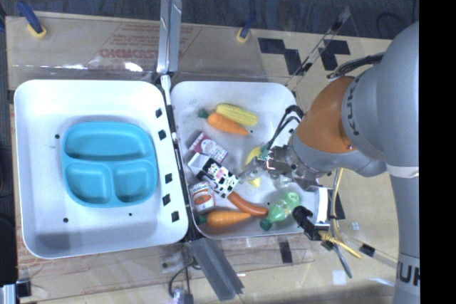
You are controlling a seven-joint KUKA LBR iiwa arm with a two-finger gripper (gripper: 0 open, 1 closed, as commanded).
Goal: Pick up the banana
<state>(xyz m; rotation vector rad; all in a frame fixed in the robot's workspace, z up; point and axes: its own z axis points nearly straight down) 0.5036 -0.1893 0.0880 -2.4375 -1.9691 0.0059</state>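
Observation:
The banana (254, 155) is a small yellow shape in the middle of the right bin (274, 92), and only part of it shows. My gripper (260, 166) is low over the bin, directly at the banana's right side and partly covering it. A further sliver of yellow (255, 182) peeks out just below the gripper. The grey arm with its orange band (329, 123) reaches in from the right over the bin's right rim.
The right bin also holds a corn cob (236, 112), a carrot (228, 124), a small carton (208, 147), a cow-patterned box (221, 180), a can (201, 194), a sausage (246, 204), another carrot (219, 218) and a green bottle (282, 208). A blue divided tray (110, 161) lies in the left bin (35, 153).

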